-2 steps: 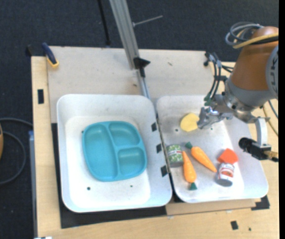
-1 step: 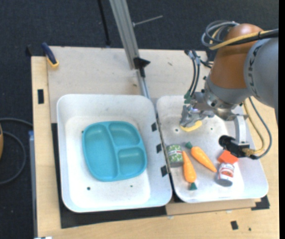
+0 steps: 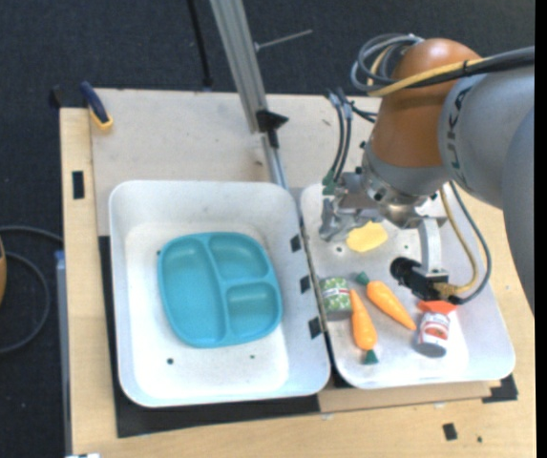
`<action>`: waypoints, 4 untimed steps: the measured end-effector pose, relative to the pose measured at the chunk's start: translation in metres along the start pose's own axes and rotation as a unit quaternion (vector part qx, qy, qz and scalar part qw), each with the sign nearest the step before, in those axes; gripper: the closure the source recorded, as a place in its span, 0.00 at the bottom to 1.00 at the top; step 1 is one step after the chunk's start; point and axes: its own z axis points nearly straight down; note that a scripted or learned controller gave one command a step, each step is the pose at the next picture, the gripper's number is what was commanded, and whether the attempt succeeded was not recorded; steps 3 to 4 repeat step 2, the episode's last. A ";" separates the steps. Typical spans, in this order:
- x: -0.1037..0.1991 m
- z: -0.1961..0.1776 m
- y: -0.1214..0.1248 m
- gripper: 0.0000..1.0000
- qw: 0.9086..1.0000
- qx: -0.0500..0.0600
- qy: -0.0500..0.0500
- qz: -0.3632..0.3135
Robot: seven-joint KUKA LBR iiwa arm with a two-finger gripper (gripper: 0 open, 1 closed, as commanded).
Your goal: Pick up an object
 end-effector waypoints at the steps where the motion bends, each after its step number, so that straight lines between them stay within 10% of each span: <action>1: 0.044 -0.005 0.001 1.00 1.000 0.001 0.000 0.000; 2: 0.101 -0.014 0.007 1.00 1.000 0.001 0.000 -0.001; 4: 0.101 -0.014 0.007 1.00 1.000 0.001 0.000 -0.001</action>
